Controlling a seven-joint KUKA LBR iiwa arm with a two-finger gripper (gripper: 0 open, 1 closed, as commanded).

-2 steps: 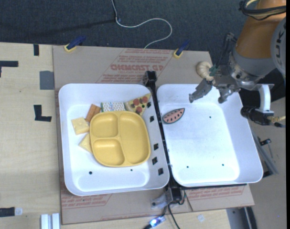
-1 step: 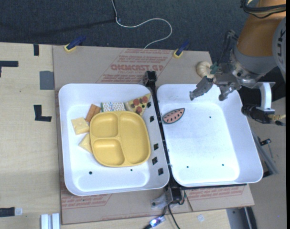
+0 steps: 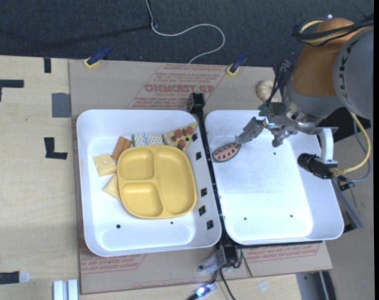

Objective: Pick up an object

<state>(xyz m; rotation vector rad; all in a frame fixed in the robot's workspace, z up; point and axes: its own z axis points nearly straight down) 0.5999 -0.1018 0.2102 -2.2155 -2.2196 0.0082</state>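
My gripper (image 3: 262, 136) hangs over the far part of the right bin (image 3: 270, 192), with its two fingers spread apart and open. A small oval red-brown toy piece (image 3: 225, 152) lies on the bin floor near the divider, at the tip of the left finger (image 3: 246, 133); nothing is between the fingers. In the left bin (image 3: 92, 217) a yellow divided plate (image 3: 157, 181) lies among several toy food pieces, such as a pizza slice (image 3: 182, 136), a cracker (image 3: 105, 165) and an orange stick (image 3: 120, 147).
A beige ball (image 3: 265, 90) rests on the cardboard behind the right bin. A black divider (image 3: 205, 167) with clips runs between the bins. The arm's cables (image 3: 348, 167) hang over the right bin's right rim.
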